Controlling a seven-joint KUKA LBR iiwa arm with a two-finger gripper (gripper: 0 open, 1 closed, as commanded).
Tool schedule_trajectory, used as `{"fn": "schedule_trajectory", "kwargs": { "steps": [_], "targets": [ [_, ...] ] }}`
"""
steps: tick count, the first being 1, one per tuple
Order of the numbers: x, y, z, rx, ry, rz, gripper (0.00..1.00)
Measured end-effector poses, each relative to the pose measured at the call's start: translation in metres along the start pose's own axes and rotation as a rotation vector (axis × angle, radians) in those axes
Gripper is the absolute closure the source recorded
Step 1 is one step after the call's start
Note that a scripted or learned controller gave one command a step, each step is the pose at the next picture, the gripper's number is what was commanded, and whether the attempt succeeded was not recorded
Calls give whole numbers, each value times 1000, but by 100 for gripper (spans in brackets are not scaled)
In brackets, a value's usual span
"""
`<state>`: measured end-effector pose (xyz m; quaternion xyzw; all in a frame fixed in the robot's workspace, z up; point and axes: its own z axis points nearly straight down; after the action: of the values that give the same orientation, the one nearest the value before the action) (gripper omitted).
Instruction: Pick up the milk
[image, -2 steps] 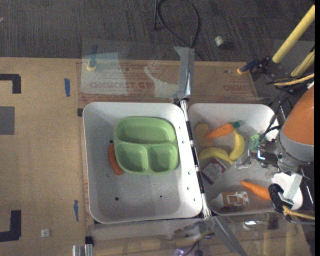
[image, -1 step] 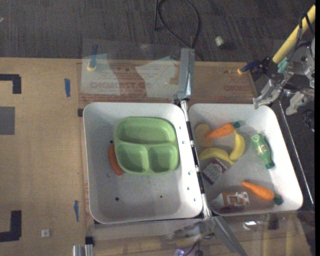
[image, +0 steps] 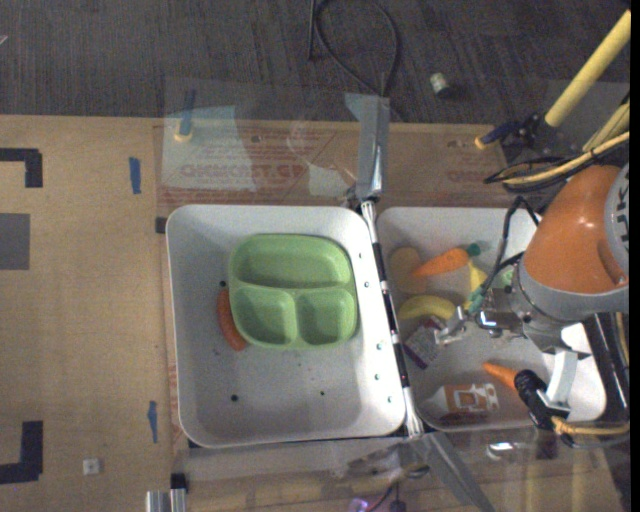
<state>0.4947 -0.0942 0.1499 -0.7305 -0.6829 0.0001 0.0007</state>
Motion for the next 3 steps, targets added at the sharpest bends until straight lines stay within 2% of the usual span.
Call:
{"fn": "schedule_trajectory", "kwargs": {
  "steps": [1, 2, 3],
  "targets": [
    [28, -17, -34, -1, -1, -88, 0],
    [-62, 49, -86, -3, -2, -103, 0],
    [-20, -14, 36, 1, 0, -56, 0]
  ]
}}
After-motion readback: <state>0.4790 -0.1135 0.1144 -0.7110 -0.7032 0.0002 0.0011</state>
